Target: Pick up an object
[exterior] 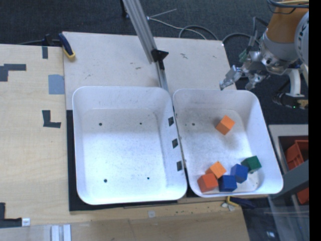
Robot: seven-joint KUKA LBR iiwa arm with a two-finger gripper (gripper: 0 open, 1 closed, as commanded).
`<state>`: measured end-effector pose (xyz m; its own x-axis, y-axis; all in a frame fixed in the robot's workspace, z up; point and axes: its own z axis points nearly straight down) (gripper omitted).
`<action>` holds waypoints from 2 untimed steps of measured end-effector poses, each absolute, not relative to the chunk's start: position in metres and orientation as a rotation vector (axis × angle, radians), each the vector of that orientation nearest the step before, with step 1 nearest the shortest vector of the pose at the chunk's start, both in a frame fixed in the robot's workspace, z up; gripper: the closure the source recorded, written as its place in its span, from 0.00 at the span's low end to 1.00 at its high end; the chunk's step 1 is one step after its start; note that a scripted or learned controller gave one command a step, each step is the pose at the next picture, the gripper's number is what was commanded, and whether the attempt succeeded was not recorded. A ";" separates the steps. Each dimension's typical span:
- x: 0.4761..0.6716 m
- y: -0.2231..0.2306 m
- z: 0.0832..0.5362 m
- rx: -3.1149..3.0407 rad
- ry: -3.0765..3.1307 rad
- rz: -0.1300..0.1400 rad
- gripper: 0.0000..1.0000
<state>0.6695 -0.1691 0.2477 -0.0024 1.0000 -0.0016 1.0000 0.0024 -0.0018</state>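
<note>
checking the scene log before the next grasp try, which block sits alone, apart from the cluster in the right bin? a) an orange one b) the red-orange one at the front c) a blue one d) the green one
a, an orange block lies by itself near the middle of the right bin, while the green block, blue blocks and the other orange ones are bunched at the near corner.

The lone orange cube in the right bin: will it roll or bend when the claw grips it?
The orange cube has flat faces, so it will probably slide, not roll. It looks rigid and small, likely light. Standing apart from the other blocks, it seems easiest to grip.
</note>
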 end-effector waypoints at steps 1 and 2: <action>0.679 -0.207 0.156 -2.218 -2.216 0.011 0.00; 0.632 -0.209 0.088 -2.217 -2.216 0.007 0.00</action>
